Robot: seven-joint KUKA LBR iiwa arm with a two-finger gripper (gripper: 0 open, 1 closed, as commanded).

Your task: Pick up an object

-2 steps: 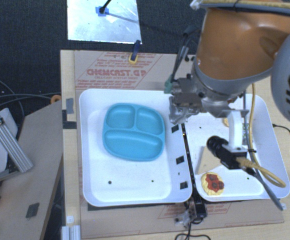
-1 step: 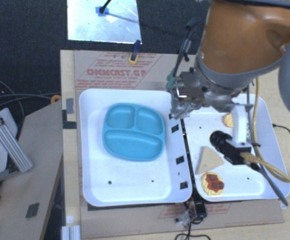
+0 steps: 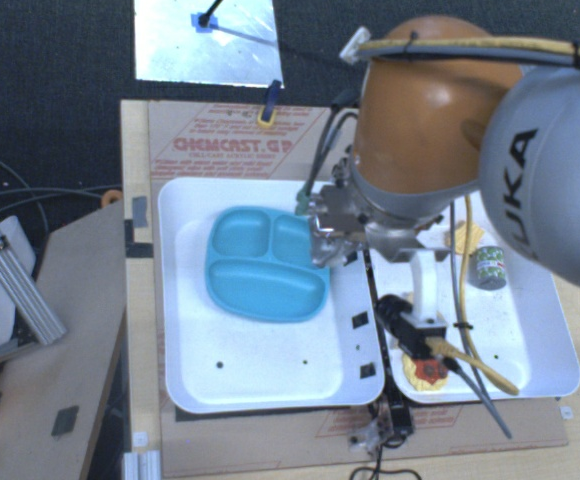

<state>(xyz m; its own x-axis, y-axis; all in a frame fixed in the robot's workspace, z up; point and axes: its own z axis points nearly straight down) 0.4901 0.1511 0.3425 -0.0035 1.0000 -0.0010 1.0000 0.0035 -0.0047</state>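
Tray (image 3: 265,268) – blue, with three compartments – lies flat and open side up in the left bin (image 3: 260,388). Its long axis runs across the view and dips a little toward the tool (image 3: 322,238), and its long compartment is on the near side. The tool is over the tray's right edge, at the corner of a small compartment; whether it is clenched or released cannot be told, and contact with the tray cannot be made out. The tray's compartments hold nothing. Right of the tool, the right bin (image 3: 545,368) holds a yellow thing (image 3: 465,236) just beside a small green-patterned can (image 3: 488,266), and – nearer the camera – a red-and-yellow item (image 3: 425,371). The arm's bulk (image 3: 440,118) covers much of that bin. Printed cardboard (image 3: 230,143) lies under both bins.
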